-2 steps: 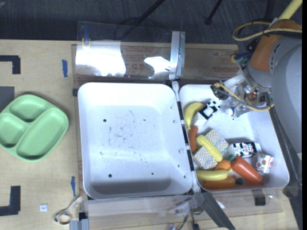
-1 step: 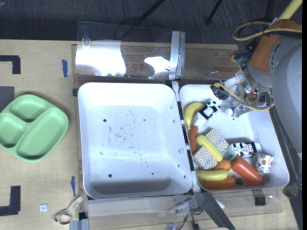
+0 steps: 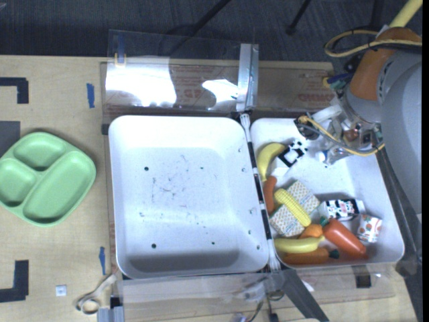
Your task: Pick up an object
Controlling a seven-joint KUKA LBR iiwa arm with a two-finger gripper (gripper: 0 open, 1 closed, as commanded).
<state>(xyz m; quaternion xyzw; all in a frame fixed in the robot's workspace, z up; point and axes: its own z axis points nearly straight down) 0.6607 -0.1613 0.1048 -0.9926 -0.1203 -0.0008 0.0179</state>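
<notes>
The pincer [image 3: 327, 147] hangs over the far end of the right bin [image 3: 391, 210]; whether it is wide or narrow cannot be told. Just beside it, on the side of the left bin [image 3: 181, 129], lies a yellow banana [image 3: 268, 156]. Nearer the camera than the pincer lie a corn cob [image 3: 293, 205], a carrot [image 3: 345, 237] and a second banana [image 3: 298, 244], close together.

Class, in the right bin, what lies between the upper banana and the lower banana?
In the camera view, a corn cob on a checkered sponge lies between the upper banana and the lower banana, with a reddish sausage at its left.
</notes>
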